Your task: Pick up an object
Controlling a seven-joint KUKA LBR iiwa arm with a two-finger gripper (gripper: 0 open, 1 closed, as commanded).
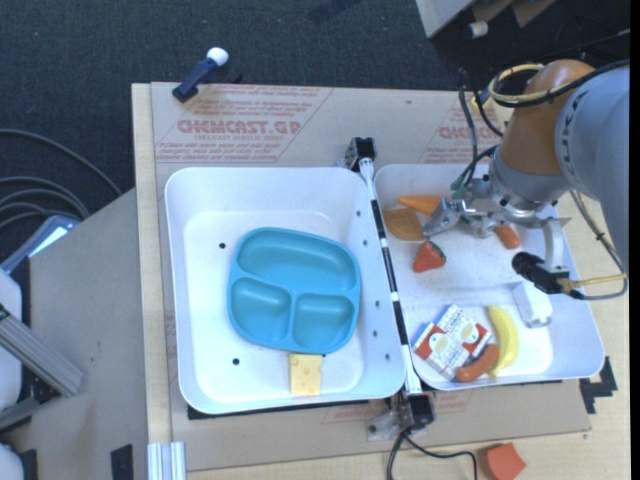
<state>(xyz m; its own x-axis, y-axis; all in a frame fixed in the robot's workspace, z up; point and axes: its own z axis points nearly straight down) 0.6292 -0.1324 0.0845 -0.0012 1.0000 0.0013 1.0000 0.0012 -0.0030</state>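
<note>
Gripper (447, 214) hangs low in the right bin (575, 353), jaw state cannot be told, with the red strawberry-like piece (430, 257) just below-left of it and the orange wedge (419, 205) just left.

Two bins sit side by side on the bench. The left bin (190, 268) holds a divided plate (293, 290) in its middle, with a cheese wedge (306, 374) just beyond the plate's near edge. In the right bin (575, 353), a strawberry (430, 256) lies near the left wall, a carrot (420, 205) at the far left corner, and a carton (452, 336), a banana (504, 336) and a sausage (474, 365) cluster at the near side. The gripper (470, 215) hangs over the far part of the right bin, right of the carrot.
</note>
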